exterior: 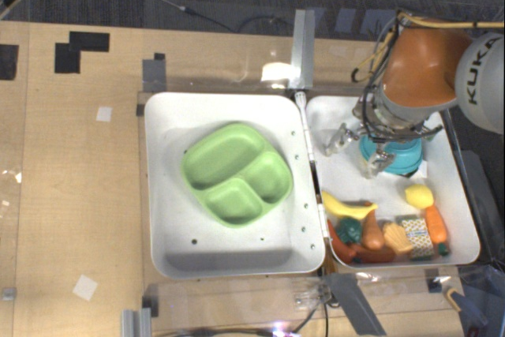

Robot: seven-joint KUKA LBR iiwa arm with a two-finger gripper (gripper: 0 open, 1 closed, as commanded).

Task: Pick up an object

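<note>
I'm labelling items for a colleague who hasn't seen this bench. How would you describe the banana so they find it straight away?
Look in the right-hand white bin, the one under the arm. Along its near edge lies a pile of toy food; the banana is at the pile's left end. It is the only curved yellow piece, unlike the rounder yellow lemon further right.

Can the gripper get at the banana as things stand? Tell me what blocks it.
Probably yes. The banana lies bare on top at the pile's left edge in the right bin, nothing over it. The gripper hangs just above a blue object, close by.
</note>
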